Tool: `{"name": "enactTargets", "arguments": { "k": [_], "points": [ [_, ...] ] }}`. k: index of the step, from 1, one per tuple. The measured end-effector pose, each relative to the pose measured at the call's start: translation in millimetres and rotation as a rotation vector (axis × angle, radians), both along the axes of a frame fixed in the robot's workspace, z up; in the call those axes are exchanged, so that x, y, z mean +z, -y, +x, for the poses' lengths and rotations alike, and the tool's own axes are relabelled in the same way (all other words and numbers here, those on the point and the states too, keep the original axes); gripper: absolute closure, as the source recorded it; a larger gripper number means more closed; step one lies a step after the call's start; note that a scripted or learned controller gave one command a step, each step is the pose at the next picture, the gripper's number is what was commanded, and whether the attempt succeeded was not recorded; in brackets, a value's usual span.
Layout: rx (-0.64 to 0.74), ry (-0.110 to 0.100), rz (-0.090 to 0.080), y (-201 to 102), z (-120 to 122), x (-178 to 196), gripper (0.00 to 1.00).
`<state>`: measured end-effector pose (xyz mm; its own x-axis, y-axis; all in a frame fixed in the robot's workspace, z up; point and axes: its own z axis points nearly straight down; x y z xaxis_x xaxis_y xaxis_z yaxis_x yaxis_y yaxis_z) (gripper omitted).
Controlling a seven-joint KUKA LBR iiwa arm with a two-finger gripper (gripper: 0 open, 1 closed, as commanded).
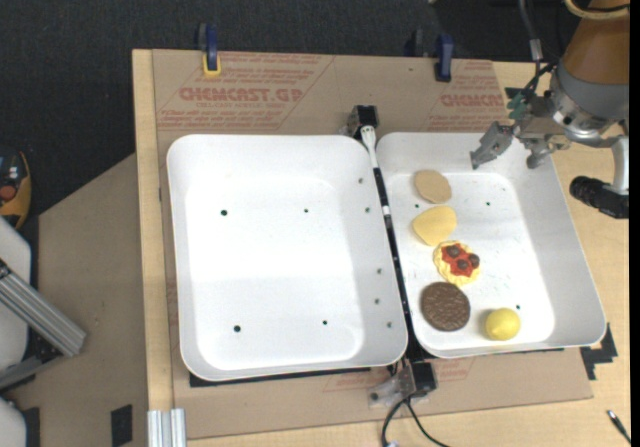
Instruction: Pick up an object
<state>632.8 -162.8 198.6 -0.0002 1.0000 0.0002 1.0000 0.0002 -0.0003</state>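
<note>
Gripper (510,147) open above right bin (560,235), nothing between its fingers

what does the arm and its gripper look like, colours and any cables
The arm is rounded, with an orange-tan segment above a grey metallic wrist collar. The gripper is a small grey metal assembly with thin angular parts. A thin dark cable runs down toward it from above.

5 food pieces (444,225) in right bin (560,265).
</note>
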Motion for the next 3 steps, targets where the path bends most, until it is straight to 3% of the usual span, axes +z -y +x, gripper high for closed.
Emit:
{"name": "enactTargets", "arguments": {
  "k": [1,2,3],
  "points": [
    [0.007,-0.006,0.004,-72.9,33.3,-120.7,0.0],
    [0.001,0.005,-0.001,-67.3,34.8,-102.2,1.0],
    [0.008,0.01,0.002,-152.4,35.6,-7.0,1.0]
  ]
}}
